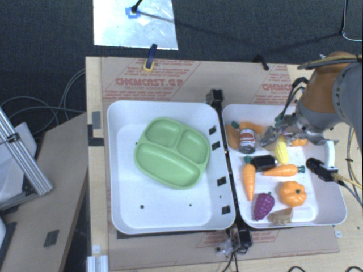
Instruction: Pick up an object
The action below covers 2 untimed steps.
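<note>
A: Progress is judged to be early. Nothing is seen lifted; every object lies on a bin floor.

B: Where is the pincer (276, 134) placed?

A: It is lowered into the right bin (334, 208), at the upper middle, just beside the yellow corn (281, 151) and near the small can (247, 140). Whether it is released or clenched cannot be told, since the tip is blurred against the clutter. No object is shown gripped by it.

B: And what could be taken?

A: The likely target is judged to be the corn, directly under the tip. Around it are found an orange carrot (249, 181), a second carrot (282, 170) lying crosswise, a black piece (262, 162), a small pumpkin (292, 192) and purple grapes (262, 205). In the left bin (122, 208) a green divided plate (172, 152) is set, well apart from the arm.

B: What is left?

A: A secure grip and the lift are both not yet done, as far as can be seen.
</note>
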### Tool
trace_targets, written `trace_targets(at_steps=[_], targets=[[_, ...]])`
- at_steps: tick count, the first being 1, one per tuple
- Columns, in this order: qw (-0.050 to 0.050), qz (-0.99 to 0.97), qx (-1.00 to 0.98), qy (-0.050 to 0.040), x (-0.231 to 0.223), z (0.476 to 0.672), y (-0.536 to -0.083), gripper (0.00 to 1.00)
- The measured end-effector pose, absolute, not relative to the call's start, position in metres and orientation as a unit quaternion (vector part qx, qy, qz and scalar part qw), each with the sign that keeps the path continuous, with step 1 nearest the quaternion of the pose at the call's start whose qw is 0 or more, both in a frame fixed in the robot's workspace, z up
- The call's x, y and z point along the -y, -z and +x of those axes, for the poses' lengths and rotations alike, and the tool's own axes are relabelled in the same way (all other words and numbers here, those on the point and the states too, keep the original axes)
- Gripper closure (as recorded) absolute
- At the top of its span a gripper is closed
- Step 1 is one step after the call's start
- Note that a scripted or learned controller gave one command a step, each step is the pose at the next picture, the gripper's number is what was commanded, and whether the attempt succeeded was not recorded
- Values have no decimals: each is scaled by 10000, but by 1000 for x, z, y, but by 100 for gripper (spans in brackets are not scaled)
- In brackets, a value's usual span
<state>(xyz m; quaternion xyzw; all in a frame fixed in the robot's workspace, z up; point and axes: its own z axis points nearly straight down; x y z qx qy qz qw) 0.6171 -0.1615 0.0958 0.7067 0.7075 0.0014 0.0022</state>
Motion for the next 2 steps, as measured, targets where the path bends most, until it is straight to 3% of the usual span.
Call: trace_targets(at_steps=[1,2], targets=[[26,7074,-7068,-16,167,613,-157,100],[30,7052,-7090,-20,162,622,-206,100]])
